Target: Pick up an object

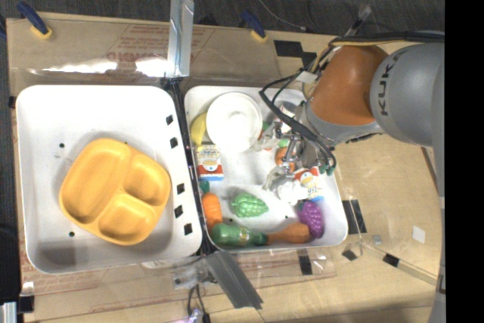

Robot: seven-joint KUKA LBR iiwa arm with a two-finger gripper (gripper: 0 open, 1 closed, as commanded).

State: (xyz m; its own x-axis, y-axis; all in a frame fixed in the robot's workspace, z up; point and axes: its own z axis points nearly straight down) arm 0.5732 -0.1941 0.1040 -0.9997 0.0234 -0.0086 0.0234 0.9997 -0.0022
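My gripper [281, 176] hangs low in the right bin [333, 234], among cables, right of its middle. It is over small red and white items [302, 181] that I cannot make out. Just below it lie a green bumpy toy fruit [249, 206] and purple grapes [311, 215]. A white bowl [234, 121] stands at the bin's far side, with a yellow banana [198, 128] to its left. A small labelled can [209, 163], an orange carrot [211, 208], a green vegetable [231, 236] and an orange-brown piece [291, 233] lie along the left and near sides.
The left bin [38, 117] holds a yellow divided plate [113, 189]. The grey arm with its orange band [344, 87] leans in from the right over the right bin's far corner. Brown cardboard [393, 193] covers the bench around the bins.
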